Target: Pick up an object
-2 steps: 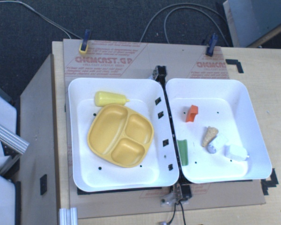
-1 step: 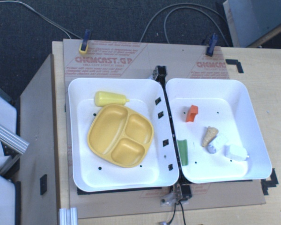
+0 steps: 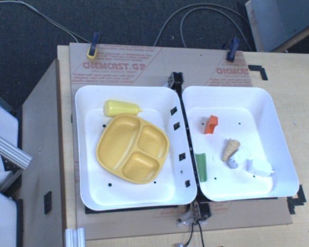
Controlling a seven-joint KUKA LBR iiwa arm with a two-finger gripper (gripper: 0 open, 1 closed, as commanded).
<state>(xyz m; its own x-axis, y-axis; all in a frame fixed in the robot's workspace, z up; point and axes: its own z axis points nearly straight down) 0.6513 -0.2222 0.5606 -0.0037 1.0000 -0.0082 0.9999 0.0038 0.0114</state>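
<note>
Orange, and standing alone toward the far left of the right bin, one small block is among five loose pieces there. One tan cone-shaped piece lies near the bin's middle, with one small grey-blue piece touching its near end. One white piece lies just right of those, against the near right slope. One green bar lies along the left wall, well apart from the block. Two things lie in the left bin: one yellow three-compartment plate at its middle and one yellow bottle-shaped piece on its side just beyond it. Both bins sit side by side on a board printed with red lettering, held at its far edge by two clamps, with two cables looping on the dark floor beyond
</note>
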